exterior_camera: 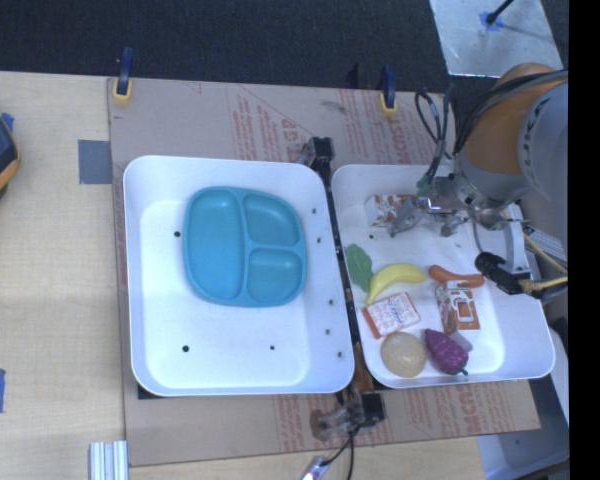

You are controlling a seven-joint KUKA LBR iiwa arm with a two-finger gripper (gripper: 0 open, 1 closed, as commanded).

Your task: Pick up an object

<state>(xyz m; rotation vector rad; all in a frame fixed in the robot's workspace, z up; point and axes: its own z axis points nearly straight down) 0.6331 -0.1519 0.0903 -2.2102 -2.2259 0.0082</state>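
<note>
End effector (428, 211), finger state impossible to tell, hovers at the right bin's (528, 366) far end, with the banana (394, 278) just nearer the camera, lying crosswise.

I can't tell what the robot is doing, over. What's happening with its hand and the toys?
Hand low over right white bin, far end. Yellow toy banana untouched, mid-bin. Nothing visibly held. Blue divided plate in left white bin.

Blue divided plate (245, 245) in left bin (150, 368) — claw (427, 214) over right bin (525, 353), above toy foods
</note>
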